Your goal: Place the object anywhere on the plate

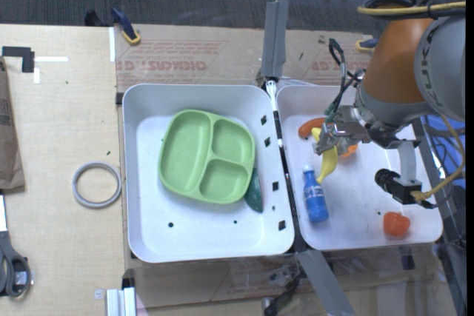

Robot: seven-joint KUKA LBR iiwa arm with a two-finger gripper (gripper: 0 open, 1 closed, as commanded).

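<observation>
A green three-compartment plate lies in the left bin. Over the right bin, my gripper is shut on a yellow banana-shaped toy, which hangs down from between the fingers, just above the bin floor. The arm's orange band and grey wrist hide what lies behind the gripper. The plate is well to the left of the gripper, across the wall between the bins.
A dark green item leans on the plate's lower right rim. The right bin holds an orange carrot-like piece, a blue bottle and a red toy. A grey ring rests on the bench at left.
</observation>
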